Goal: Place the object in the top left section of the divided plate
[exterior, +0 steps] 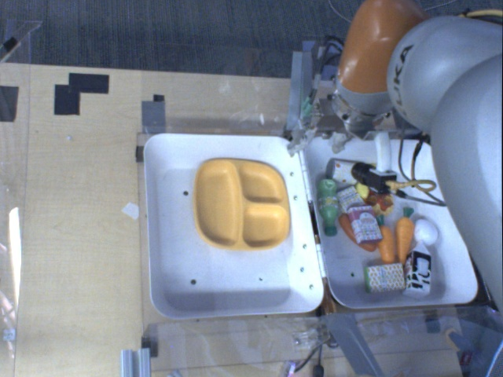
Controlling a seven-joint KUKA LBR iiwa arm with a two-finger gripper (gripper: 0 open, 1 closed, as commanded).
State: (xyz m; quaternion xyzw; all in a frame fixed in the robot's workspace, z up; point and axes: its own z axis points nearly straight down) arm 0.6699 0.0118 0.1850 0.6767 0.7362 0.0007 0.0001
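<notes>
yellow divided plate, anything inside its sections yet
Nothing lies in the yellow divided plate; all its sections show bare. It sits in the left bin. The bin floor beneath the plate is covered.

The worktop (71, 234) is pale, light wood in tone, and takes up most of the lower and left part of the scene. Beyond its far edge lies a dark grey-blue carpet (173, 14) with a fine ribbed weave. Black tape marks (78, 93) sit on the worktop near that far edge, one of them stepped in shape, another cut by the left border. A small white scrap (130, 209) lies on the wood nearer the middle. A clear panel (20, 38) stands at the worktop's far left corner, catching glare. Light is even and soft, with faint shadows.
</notes>
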